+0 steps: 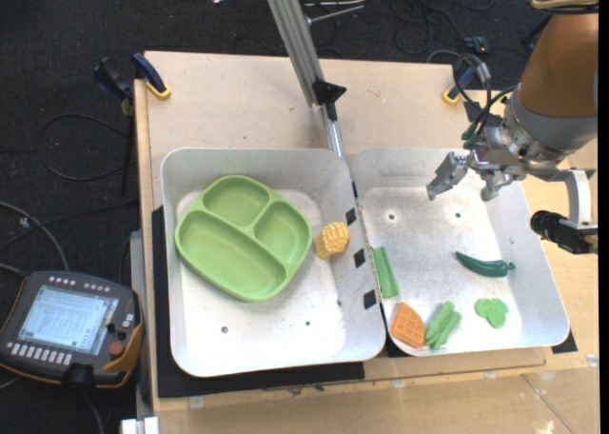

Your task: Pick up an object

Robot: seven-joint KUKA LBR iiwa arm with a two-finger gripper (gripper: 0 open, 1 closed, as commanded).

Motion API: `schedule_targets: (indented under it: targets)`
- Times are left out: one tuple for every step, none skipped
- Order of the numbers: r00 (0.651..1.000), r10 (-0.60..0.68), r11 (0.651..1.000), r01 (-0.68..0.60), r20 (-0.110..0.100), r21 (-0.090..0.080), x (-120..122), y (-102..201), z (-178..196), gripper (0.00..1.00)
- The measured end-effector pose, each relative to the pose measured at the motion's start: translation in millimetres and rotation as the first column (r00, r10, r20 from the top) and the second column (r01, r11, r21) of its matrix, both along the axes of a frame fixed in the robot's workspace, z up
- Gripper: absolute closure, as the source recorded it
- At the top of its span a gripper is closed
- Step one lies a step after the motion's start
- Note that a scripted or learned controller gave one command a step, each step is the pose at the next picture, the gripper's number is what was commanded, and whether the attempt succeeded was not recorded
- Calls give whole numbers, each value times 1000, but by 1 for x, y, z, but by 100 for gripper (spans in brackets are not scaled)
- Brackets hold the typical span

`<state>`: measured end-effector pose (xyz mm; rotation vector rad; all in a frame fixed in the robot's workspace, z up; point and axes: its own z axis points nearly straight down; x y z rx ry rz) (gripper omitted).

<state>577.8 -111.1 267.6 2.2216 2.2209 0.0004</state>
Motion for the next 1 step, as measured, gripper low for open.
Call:
schedule_targets:
  targets:
    - [1000, -5, 1000, 5, -9, 0, -39, -93, -168, 0]
